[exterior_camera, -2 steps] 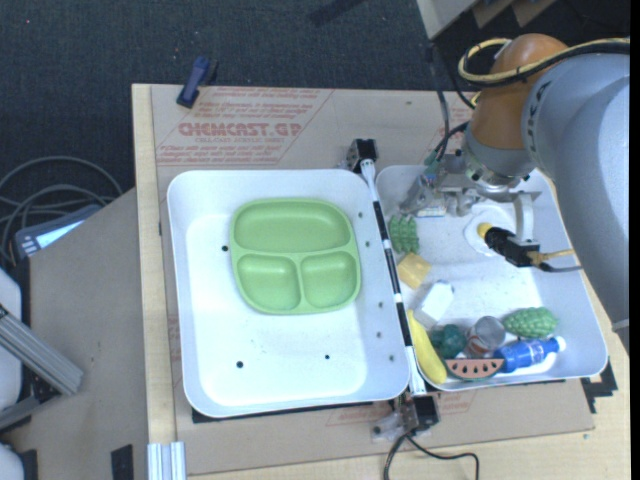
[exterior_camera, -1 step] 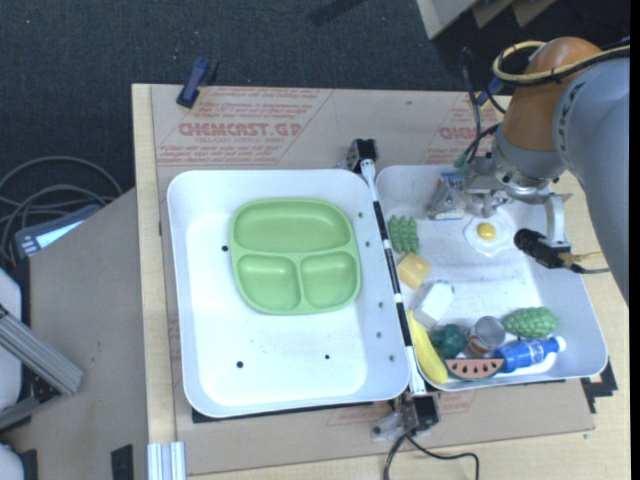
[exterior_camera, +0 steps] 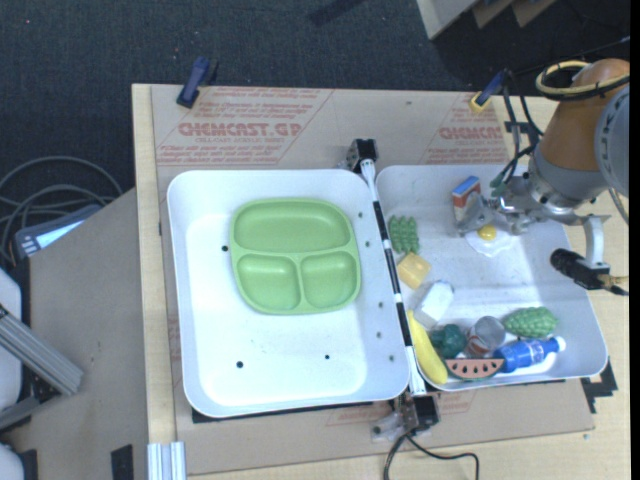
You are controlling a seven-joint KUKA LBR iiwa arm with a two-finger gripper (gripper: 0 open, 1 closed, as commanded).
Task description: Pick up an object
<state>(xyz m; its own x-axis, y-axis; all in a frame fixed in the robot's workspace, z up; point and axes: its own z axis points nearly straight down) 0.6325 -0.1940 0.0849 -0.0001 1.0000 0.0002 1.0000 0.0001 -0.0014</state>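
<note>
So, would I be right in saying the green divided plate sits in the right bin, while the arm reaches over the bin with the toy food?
Not quite: the camera view shows the green divided plate in the left bin, not the right one. The rest stands: the arm reaches over the right bin, where the toy food lies, with its gripper near that bin's far end.
</note>
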